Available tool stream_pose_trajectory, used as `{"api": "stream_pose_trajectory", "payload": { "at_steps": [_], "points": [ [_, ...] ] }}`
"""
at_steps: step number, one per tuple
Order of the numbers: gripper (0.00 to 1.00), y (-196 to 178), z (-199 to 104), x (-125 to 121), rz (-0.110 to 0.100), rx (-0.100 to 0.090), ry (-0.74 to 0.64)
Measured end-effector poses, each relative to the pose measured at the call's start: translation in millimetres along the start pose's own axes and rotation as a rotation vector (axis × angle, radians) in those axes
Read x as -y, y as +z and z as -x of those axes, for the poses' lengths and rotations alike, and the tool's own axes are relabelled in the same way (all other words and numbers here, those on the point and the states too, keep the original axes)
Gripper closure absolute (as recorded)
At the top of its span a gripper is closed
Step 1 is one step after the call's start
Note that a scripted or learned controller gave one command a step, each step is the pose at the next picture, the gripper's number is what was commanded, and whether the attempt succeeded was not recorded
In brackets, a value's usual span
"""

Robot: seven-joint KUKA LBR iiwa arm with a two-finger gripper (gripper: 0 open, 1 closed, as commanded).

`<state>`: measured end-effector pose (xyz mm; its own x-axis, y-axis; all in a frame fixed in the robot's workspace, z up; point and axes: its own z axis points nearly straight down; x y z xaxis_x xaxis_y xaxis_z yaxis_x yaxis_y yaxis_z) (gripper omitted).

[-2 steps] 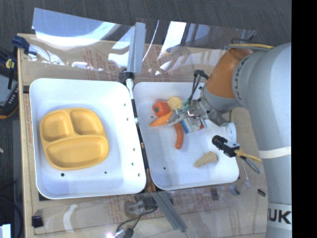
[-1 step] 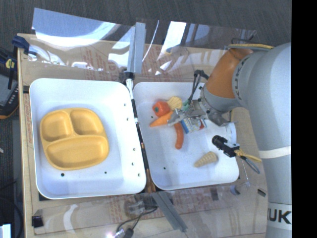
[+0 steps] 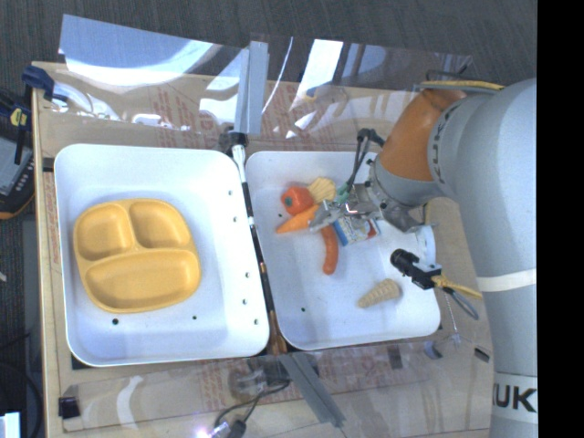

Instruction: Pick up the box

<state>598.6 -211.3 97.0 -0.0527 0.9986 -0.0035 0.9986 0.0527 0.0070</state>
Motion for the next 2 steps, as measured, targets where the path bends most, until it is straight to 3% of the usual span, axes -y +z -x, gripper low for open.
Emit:
{"api": "stream_pose_trajectory", "payload": {
  "at_steps": [2],
  "points": [
    [0.0,0.0,0.0,0.0,0.0,0.0,0.0]
  ]
}}
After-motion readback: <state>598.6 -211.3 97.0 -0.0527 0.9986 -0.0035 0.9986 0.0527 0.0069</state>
